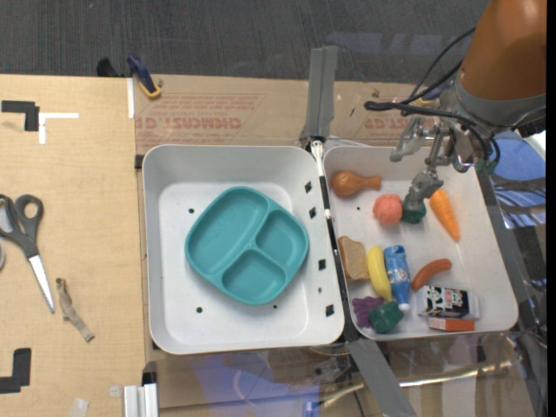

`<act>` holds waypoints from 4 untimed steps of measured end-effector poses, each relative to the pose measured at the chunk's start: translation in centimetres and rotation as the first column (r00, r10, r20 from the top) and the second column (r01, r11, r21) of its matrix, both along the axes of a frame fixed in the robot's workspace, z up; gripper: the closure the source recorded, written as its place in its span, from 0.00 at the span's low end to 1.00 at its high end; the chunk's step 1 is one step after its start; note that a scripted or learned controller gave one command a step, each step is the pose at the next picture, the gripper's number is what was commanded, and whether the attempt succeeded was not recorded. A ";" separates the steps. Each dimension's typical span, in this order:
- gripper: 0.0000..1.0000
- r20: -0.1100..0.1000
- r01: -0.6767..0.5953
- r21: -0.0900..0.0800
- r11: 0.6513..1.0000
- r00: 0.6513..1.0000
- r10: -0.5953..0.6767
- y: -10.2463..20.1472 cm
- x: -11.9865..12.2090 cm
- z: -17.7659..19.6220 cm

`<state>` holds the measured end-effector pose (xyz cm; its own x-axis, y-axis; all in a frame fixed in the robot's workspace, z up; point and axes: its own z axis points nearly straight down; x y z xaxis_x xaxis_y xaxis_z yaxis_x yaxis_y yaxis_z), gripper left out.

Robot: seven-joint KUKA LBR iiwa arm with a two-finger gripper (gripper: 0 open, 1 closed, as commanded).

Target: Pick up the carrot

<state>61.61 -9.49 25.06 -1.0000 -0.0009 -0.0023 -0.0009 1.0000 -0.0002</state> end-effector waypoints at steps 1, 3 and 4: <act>0.00 0.000 0.014 0.000 1.000 1.000 -0.014 -6.9 -1.0 -5.1; 1.00 0.009 0.076 -0.002 0.997 0.997 -0.076 -11.5 0.2 -14.6; 1.00 0.003 -0.020 0.001 1.000 1.000 0.020 1.8 -1.5 -5.8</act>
<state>60.14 -7.68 19.30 -0.9998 -0.0211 -0.0054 -0.0212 0.9998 0.0009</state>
